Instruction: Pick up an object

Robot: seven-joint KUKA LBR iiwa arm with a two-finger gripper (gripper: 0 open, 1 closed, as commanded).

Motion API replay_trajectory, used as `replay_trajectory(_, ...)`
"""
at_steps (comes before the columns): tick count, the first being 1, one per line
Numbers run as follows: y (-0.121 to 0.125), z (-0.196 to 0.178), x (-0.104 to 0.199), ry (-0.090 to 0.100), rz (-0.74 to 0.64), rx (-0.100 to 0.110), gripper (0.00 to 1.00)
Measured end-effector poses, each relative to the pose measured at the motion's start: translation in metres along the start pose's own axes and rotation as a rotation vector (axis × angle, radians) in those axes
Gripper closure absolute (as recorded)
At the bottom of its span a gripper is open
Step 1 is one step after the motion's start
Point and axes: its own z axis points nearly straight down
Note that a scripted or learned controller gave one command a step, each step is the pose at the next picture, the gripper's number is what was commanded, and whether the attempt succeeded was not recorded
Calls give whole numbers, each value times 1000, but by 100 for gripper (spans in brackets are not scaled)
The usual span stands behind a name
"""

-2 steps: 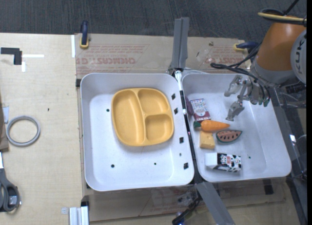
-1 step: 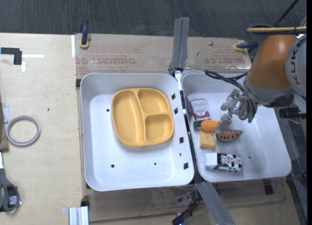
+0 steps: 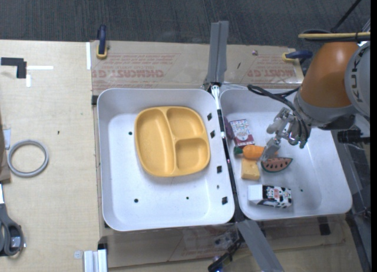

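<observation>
Hand (image 3: 275, 145): poised low in the right bin (image 3: 321, 197); finger spread cannot be told. Watermelon slice (image 3: 276, 163) just below it, carrot (image 3: 254, 152) and cheese wedge (image 3: 251, 169) crowded beside. Risk judged: neighbours nudged, grasp closed on nothing.

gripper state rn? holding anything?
Gripper: cannot be told, open or closed. It sits low in the right bin, just above the watermelon slice, beside the carrot.
</observation>
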Motion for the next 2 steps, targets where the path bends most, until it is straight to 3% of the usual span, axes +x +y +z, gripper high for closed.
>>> replay_trajectory(1,-7,20,20,-7,16,-2,0)
replay_trajectory(2,0,-54,-27,-2,-60,0,0)
